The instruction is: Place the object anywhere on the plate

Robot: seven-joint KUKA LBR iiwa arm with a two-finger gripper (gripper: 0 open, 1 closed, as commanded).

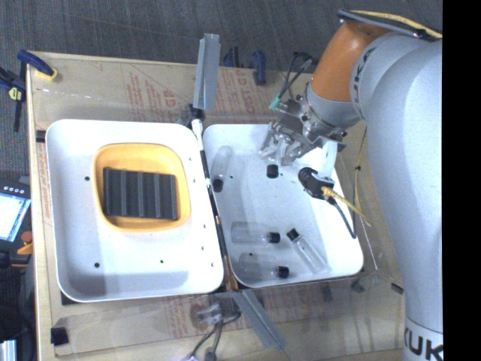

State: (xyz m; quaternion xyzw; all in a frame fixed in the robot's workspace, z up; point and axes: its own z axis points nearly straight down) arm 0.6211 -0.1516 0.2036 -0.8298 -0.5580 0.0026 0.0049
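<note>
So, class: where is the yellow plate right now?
The yellow plate sits in the left bin, left of the right bin's clear vials.

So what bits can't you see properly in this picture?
- Tool tips, camera view: too small and blurred against the right white bin to tell open or shut.
- Clear plastic vials with black caps: see-through, outlines fade into the bin.
- Grey arm: cut off by the bottom edge.

A single fixed camera looks down at a slant on the wooden bench (113,74), framing both shallow white bins (75,262) fairly closely.
</note>
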